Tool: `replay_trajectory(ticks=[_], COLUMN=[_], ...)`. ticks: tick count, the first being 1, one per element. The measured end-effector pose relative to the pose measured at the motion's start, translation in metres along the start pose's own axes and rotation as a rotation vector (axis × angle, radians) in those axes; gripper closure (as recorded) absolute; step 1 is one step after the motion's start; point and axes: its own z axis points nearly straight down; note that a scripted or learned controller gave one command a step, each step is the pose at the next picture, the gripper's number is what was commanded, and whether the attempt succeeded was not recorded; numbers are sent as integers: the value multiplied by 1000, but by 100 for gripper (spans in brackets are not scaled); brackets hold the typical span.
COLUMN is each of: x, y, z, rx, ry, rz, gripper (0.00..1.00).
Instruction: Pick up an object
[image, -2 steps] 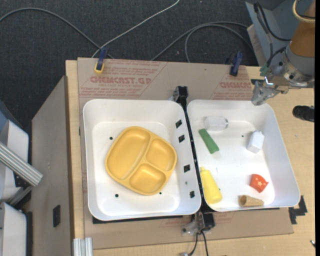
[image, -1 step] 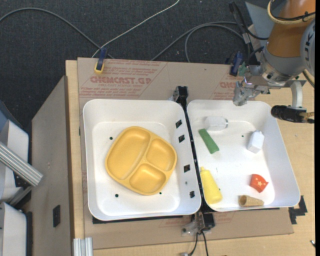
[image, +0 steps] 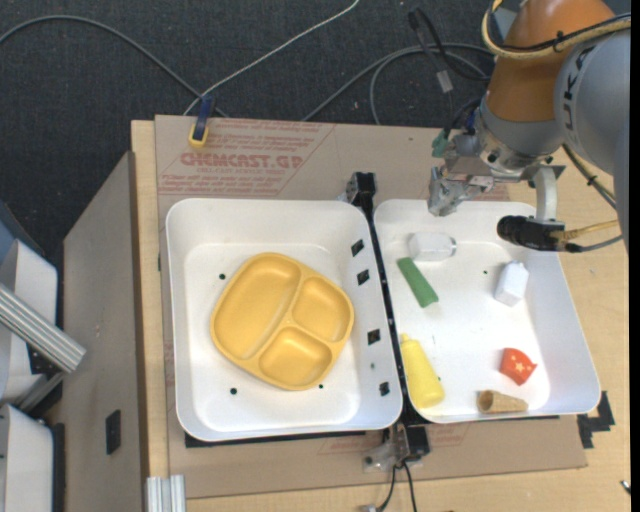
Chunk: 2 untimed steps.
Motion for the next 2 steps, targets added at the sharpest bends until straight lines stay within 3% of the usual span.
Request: replay_trajectory(ticks=[2], x=[113], y=[-2], z=[5], rx=[1], ry=[1], rz=[-2], gripper=[100])
